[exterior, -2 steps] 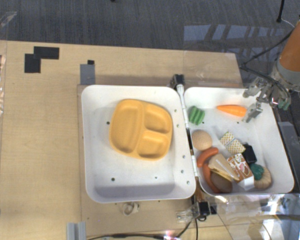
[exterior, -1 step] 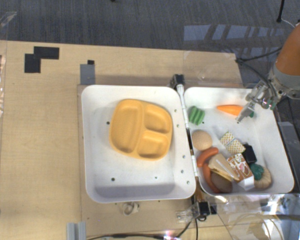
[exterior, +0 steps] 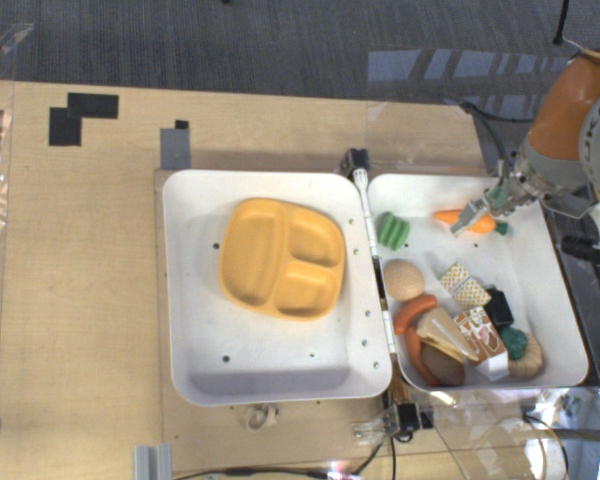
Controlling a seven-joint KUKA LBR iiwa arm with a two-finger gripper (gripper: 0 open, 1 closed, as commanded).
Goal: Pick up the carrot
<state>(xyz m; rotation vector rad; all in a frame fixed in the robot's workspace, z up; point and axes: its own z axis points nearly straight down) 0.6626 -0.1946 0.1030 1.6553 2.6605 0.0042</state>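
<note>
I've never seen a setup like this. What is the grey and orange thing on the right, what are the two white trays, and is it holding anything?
You are looking down at a slant from one fixed camera above a wooden bench. The grey and orange thing is a robot arm reaching in from the right; at its tip is a two-finger gripper, its hand. The two white trays are shallow bins. The left bin holds a yellow divided plate. The right bin holds toy food: a carrot, a green piece, a sausage and other items piled at the front. The gripper is right at the carrot, fingers on either side, but I cannot tell whether they have closed on it.
</note>
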